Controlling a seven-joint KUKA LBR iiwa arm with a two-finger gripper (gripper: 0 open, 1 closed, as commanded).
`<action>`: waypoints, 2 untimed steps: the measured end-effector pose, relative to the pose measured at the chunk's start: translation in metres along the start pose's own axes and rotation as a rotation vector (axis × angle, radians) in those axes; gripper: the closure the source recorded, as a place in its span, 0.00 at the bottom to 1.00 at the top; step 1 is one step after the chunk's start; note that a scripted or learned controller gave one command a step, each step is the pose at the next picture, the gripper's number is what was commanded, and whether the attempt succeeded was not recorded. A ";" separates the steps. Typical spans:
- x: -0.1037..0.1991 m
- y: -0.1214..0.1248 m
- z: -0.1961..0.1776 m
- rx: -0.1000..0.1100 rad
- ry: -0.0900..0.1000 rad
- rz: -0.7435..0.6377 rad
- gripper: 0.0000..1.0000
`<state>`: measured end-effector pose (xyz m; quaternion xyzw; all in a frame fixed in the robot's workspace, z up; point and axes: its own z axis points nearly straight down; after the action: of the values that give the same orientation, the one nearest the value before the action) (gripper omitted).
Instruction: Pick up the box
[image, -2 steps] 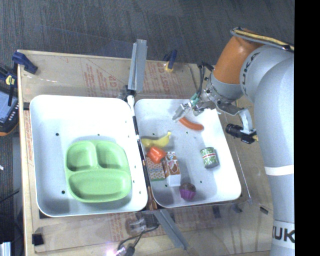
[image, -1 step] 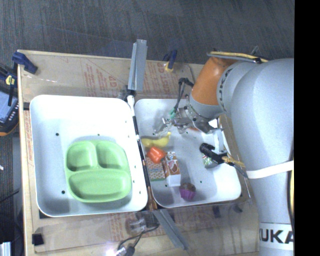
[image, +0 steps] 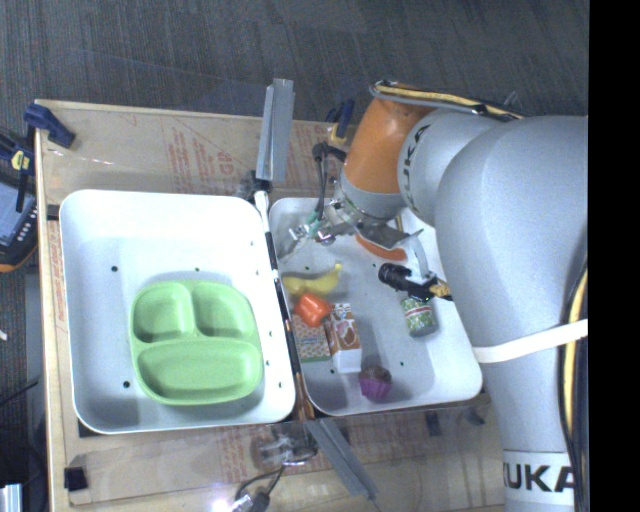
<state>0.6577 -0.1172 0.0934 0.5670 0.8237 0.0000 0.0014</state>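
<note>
The box (image: 346, 337), a small carton with red and white printing, lies in the middle of the right bin (image: 452, 372). A flat printed packet (image: 311, 343) rests against its left side. My gripper (image: 311, 233) hangs over the far left corner of the same bin, below the orange wrist band. It sits well behind the box, with a banana (image: 310, 279) and an orange toy (image: 312, 309) between them. Nothing is visibly held.
A purple object (image: 376, 382) lies near the right bin's front wall, and a dark-capped bottle (image: 416, 306) lies to the right. The left bin (image: 90, 230) holds a green divided plate (image: 196, 342). The big grey arm covers the bench's right side.
</note>
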 end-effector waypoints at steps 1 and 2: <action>0.000 0.001 -0.011 -0.001 -0.001 -0.003 1.00; 0.000 0.001 -0.011 -0.001 -0.001 -0.003 0.00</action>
<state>0.6585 -0.1169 0.1043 0.5656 0.8247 0.0002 0.0022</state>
